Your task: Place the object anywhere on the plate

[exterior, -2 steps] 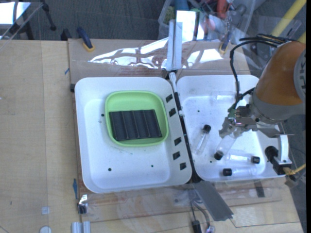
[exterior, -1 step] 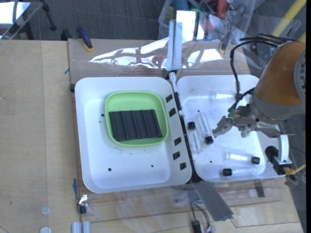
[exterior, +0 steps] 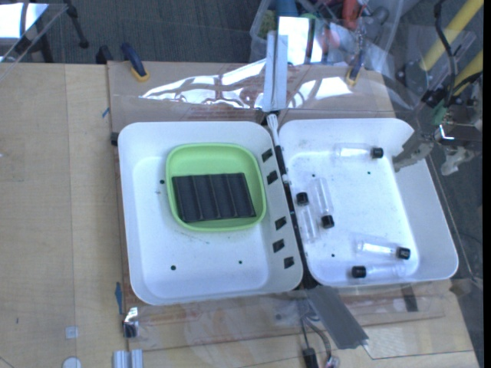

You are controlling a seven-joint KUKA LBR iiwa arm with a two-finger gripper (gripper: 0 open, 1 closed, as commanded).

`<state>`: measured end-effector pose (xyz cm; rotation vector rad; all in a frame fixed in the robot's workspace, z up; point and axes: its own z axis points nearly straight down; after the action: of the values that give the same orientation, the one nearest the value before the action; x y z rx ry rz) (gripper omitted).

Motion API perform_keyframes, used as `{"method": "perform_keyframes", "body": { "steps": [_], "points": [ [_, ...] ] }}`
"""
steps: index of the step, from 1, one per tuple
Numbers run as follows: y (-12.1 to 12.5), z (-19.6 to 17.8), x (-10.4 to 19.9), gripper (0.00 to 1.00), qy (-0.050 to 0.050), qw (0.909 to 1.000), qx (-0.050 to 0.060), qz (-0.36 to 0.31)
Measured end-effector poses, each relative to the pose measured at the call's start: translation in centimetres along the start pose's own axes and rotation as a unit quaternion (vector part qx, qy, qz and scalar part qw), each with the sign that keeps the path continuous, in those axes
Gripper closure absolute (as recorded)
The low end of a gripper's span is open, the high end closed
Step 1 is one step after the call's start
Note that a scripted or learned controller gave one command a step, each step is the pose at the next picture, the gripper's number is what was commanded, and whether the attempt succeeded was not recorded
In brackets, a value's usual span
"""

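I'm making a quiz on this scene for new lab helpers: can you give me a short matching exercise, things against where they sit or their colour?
Things:
1. plate
2. black ridged insert
3. clear vials with black caps
4. gripper

Places or colours:
A. scattered in the right bin
B. light green, in the left bin
C. at the right bin's far right rim
D. lying on the plate

Pairs: 1-B, 2-D, 3-A, 4-C
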<state>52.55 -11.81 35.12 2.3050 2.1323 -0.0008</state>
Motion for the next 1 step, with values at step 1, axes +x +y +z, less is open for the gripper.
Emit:
{"method": "perform_keyframes", "body": {
  "steps": [1],
  "points": [
    [3.16,-8.40,-2.36,0.00,0.000,0.9976,-0.001,0.069]
  ]
}}
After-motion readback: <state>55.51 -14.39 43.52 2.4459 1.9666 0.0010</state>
